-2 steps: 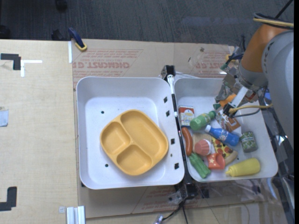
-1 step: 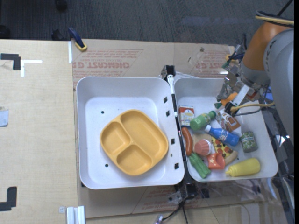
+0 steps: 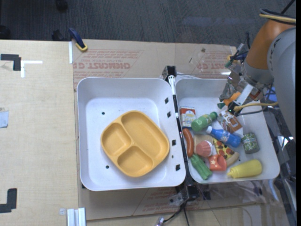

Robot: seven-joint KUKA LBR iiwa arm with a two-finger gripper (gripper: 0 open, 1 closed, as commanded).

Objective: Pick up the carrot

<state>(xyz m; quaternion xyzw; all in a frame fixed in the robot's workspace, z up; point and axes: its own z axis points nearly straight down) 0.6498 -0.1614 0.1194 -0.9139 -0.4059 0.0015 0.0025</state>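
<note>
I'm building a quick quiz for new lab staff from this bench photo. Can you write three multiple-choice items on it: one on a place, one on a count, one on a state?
1. Where does the yellow tray lie?
A. left bin
B. right bin
C. cardboard

2. How many compartments does the tray have?
A. two
B. three
C. five

3. How does the yellow bottle rest?
A. upright
B. on its side
C. inside the tray

Key: 1 A, it sits in the left bin. 2 B, three hollows show. 3 B, it lies flat near the right bin's front corner.
</note>
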